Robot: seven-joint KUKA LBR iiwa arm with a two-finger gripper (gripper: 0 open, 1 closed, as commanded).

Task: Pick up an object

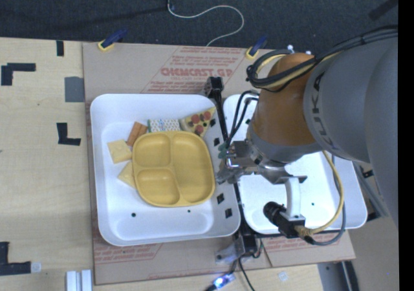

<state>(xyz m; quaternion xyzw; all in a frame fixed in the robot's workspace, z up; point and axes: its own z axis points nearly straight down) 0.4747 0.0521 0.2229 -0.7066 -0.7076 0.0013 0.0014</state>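
- Left shallow white bin (110, 218) carries the candidates: a yellow plastic plate with three compartments (173, 168) near the bin's centre, lying flat.
- Tucked under or against the plate's far and left edges: pale tan square pieces (119, 151), an orange-brown strip (136, 132) and a patterned flat item (197, 121) toward the bin's far right corner. Too small to identify further.
- Grey arm with the orange band (284, 108) hangs over the wall shared with the right white bin (352, 209). The claw (228, 165) sits just beside the plate's right rim; nothing visible in it, and whether it is released or clenched I cannot tell.
- Judgement: approach phase, no grasp yet.
- To do it well: the plate's raised right rim looks the best purchase; come down straddling it, clear of the bin wall. The thin flat pieces would likely slip.
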